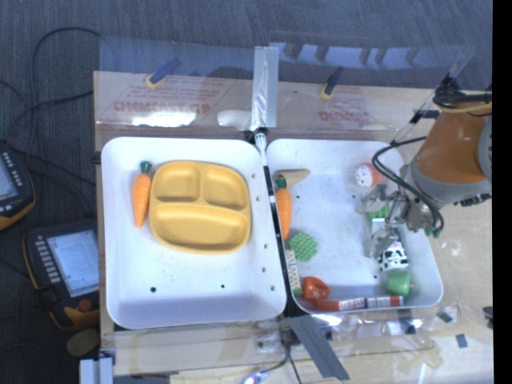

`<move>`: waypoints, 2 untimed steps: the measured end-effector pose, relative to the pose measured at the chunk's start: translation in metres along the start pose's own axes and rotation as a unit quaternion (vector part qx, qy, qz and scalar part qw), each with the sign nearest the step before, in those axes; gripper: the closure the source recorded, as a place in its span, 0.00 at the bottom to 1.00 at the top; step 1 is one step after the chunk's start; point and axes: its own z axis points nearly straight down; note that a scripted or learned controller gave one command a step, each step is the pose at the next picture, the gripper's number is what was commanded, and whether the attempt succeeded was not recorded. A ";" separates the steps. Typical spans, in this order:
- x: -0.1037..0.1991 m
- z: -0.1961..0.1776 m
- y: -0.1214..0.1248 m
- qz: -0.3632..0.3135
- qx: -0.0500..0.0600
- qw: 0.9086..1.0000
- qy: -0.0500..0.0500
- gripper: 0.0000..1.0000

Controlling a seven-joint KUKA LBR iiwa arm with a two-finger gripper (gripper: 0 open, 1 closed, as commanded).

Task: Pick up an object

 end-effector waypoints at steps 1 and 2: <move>-0.030 0.001 0.028 0.026 0.000 1.000 0.001 0.00; 0.023 -0.001 0.011 0.115 -0.001 0.993 -0.001 0.00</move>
